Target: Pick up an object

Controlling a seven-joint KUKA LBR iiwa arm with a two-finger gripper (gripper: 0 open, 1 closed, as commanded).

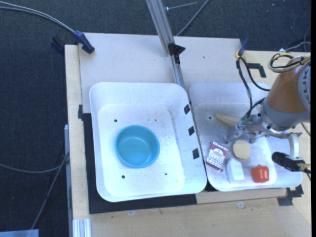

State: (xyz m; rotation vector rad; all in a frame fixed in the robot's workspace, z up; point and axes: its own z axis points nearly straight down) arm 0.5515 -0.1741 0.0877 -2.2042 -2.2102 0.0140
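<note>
Surface (148, 58): pale board carrying two shallow white bins side by side, clamped at its far corners, apparently so nothing shifts under the arm's reach.
Arm (289, 95): grey with an orange band above the wrist, reaching in from the right and bent low over the right bin, its wrist tipped toward the clutter there.
Left bin (103, 181): holds a lone blue bowl (138, 145), sitting upright near the middle, well apart from the action; it looks like a spare target, not today's pick.
Right bin (207, 98): the working bin, its small objects bunched toward the near edge, within easy reach of the arm.
Tool (245, 128): low in the right bin, between a pale cone-shaped piece (225, 119) and a round tan object (241, 150); nothing is visibly between its fingers, and I cannot tell from here whether they are spread or closed.
Likely target: the round tan object, just beside the tool on its near side, judging by how close the tool hangs.
Neighbours: a red-and-white packet (216, 156), a white block (235, 172) and a red object (260, 173), all near the tan one; the crowding could spoil a clean grip.
Stage: approach, by my reading; no object lifted yet.
</note>
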